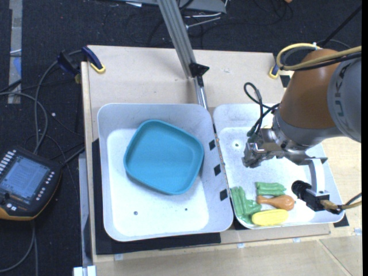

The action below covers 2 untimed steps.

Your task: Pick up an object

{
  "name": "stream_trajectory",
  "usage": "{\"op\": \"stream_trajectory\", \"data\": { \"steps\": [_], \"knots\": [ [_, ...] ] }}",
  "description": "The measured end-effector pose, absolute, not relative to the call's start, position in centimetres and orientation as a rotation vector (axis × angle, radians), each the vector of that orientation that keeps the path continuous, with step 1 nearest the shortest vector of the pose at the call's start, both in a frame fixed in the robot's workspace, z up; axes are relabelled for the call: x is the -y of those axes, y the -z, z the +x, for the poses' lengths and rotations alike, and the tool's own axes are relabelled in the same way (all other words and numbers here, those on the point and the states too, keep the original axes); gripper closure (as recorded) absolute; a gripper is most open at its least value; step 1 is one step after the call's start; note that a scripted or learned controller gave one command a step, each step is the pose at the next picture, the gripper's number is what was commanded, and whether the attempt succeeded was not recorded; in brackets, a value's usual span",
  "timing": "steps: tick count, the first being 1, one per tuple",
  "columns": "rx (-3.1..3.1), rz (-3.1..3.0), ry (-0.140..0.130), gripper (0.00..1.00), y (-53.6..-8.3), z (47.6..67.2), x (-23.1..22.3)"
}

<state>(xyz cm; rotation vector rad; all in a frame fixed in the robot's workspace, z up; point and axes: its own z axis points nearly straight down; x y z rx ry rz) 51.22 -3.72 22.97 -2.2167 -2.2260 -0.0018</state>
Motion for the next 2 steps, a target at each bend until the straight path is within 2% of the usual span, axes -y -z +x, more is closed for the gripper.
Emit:
{"op": "stream_trajectory", "data": {
  "steps": [1,2],
  "knots": [
    [2.226,-2.215,0.000,1.00,-22.8,49.9,-1.7],
    [2.227,-2.215,0.001,1.00,-23.8,50.4,-7.5]
  ]
}}
